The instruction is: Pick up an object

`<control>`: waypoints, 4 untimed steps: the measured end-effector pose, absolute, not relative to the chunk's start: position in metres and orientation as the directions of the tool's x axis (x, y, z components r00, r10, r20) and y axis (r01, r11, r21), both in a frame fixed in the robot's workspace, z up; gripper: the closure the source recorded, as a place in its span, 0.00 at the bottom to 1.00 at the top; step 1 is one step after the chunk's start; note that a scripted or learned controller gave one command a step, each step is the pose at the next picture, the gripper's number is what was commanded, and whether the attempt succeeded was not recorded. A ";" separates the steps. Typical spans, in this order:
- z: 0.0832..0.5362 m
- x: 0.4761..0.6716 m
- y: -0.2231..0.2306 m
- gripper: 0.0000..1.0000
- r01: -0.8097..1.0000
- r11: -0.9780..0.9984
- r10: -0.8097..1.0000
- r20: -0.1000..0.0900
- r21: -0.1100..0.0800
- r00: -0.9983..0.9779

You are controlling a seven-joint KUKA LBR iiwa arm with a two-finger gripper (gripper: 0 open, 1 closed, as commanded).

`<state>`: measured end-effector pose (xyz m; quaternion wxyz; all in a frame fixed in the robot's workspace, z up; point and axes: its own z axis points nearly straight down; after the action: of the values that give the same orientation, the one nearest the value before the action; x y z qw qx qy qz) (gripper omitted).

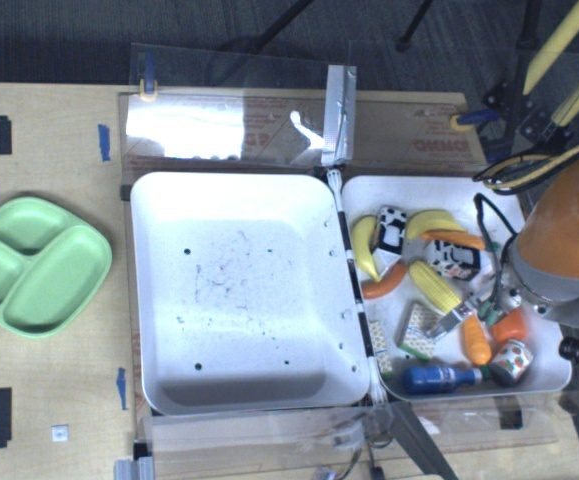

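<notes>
R bin (559, 378) holds the clutter: two bananas (365, 243) at top w/ a black-white cow toy (393, 228) between them, corn (434, 286) mid-bin, carrot (476, 340) just R of it, blue bottle (437, 376) along the front wall, small ball (512, 360) at front R corner. Gripper (459, 315) is down in this bin, betw. corn and carrot; can't tell its state. L bin (169, 203) shows bare white floor w/ faint scribbles. Green divided plate (34, 266) sits on the bench, well L of both bins.
</notes>
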<state>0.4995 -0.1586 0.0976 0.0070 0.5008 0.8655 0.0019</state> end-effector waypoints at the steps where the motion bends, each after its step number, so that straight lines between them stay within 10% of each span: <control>1: 0.107 0.500 -0.157 1.00 0.867 0.499 0.867 -0.007 0.012 -0.499; 2: 0.200 0.514 -0.129 1.00 0.982 0.190 0.982 -0.001 0.001 -0.190; 3: 0.213 0.589 -0.085 1.00 0.991 0.134 0.991 -0.001 0.001 -0.134; 4: 0.185 0.603 -0.039 1.00 0.998 -0.064 0.998 0.000 -0.002 0.064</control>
<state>0.6031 -0.0386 0.1845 -0.0007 0.7293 0.6842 -0.0008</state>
